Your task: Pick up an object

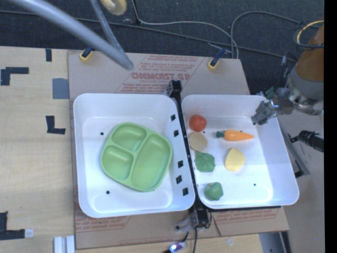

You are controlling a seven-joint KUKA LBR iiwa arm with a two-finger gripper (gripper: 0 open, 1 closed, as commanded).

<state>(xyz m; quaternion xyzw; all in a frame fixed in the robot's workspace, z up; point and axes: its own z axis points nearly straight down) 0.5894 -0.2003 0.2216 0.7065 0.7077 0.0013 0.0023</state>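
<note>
The right bin (274, 191) holds several toy foods: a red tomato (198, 123), a tan round piece (198, 141), an orange carrot (238, 136), a yellow piece (235, 159), a leafy green piece (205, 162) and a green broccoli-like piece (214, 191). My gripper (261, 115) hangs over the right bin's far right rim, right of the carrot and apart from it. Nothing shows between its tips.
The left bin (89, 141) holds a green divided plate (137, 156). A black divider with clips (181, 141) runs between the bins. Cables (210, 30) lie behind the bench. A grey pole (63, 20) crosses the upper left.
</note>
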